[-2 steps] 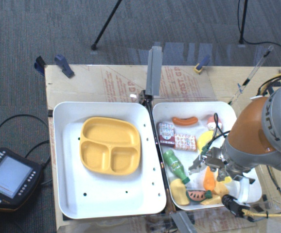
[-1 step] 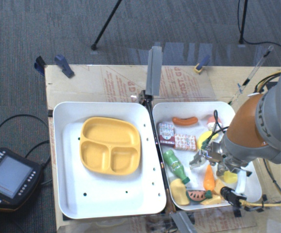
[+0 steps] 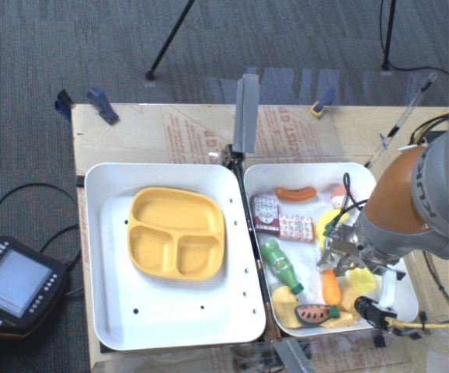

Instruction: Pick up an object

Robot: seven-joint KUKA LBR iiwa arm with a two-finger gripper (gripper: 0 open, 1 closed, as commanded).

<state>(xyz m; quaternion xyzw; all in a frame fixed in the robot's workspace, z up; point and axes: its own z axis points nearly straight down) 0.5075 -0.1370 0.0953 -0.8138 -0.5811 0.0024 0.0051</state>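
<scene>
The right bin [image 3: 310,168] holds several toy foods: a sausage [image 3: 295,194], two small printed boxes [image 3: 266,212] [image 3: 296,227], a green bottle [image 3: 280,264], an orange carrot [image 3: 330,288], a watermelon slice [image 3: 315,314] and yellow pieces [image 3: 362,280]. My gripper [image 3: 333,258] hangs low over the bin's right half. It is just above the carrot's upper end and right of the green bottle. The wrist and its orange band [image 3: 399,196] cover the bin's right side.
The left bin [image 3: 108,185] holds a yellow divided tray [image 3: 178,233]. A grey post [image 3: 246,119] stands behind the seam between the bins. Blue clamps [image 3: 100,104] sit on the cardboard at the back left. A teach pendant [image 3: 11,282] lies on the floor at left.
</scene>
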